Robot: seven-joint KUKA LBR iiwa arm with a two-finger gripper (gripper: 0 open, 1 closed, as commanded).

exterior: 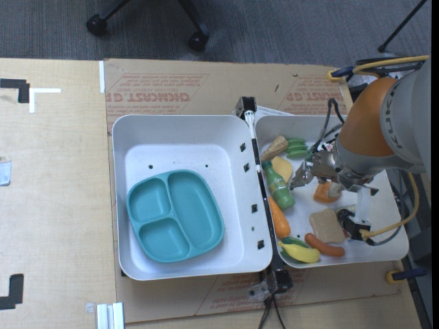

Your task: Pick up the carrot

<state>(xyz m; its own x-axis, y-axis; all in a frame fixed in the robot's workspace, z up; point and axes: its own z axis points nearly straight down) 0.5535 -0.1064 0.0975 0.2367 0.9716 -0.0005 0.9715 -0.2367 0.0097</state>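
It looked like a robotics lab set up in an office. A grey arm [405, 125] with loose cables reached in at the right, two bins [123, 184] sat on taped cardboard [171, 88], and a chair base [147, 12] stood on carpet [309, 19] at the top.

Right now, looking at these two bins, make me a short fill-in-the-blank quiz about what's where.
1. The teal tray has ___ compartments.
2. The teal tray lies in the ___ bin.
3. The carrot lies in the right bin against its ___ wall.
4. The tool hangs over the ___ bin.

Missing words: three; left; left; right
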